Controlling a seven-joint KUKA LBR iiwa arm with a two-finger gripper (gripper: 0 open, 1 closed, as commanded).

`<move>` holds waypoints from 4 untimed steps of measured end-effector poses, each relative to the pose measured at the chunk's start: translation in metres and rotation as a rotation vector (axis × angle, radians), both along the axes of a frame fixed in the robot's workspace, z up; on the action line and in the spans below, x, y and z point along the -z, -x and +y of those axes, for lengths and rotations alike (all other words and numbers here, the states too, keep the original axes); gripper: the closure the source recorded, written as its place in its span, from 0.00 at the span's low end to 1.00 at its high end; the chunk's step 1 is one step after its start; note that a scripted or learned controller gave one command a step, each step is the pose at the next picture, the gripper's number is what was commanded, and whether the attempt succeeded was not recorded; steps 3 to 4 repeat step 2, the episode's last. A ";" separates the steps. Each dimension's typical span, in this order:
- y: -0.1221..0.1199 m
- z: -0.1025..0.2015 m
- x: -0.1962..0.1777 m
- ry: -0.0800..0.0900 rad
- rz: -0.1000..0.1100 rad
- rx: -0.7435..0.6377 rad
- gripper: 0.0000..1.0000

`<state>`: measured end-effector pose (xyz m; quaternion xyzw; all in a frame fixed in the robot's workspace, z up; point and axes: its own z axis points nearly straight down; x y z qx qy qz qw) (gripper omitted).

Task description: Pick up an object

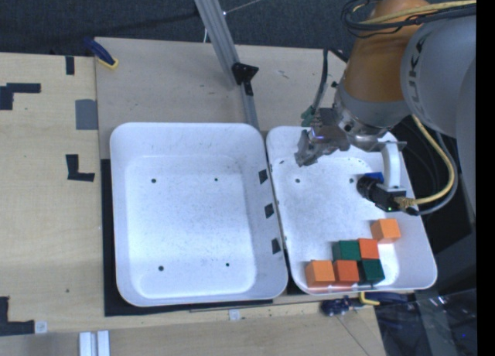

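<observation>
Blocks are sitting in the near corner of the right bin (290, 215): an orange block (319, 272) at the front, a second orange block (346, 270) beside it, a green block (372, 269) next, another green block (347, 250) behind, a red-orange block (368, 249) just right of that, and a lone orange block (385, 229) further back by the right rim. Gripper (312, 148) is hanging over the far end of the same bin, well apart from the blocks, nothing between its fingers; can't tell whether the jaws are open or closed. Left bin (128, 192) is lying alongside, rims touching. Both are resting on a tan bench (155, 83). A grey metal bar (213, 14) is slanting across the far side.
</observation>
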<state>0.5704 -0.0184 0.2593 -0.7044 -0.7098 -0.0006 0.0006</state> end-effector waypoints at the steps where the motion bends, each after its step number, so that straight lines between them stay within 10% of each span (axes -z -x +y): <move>1: -0.030 0.045 0.017 0.002 0.001 0.002 1.00; 4: -0.060 0.089 0.018 0.001 0.000 0.002 1.00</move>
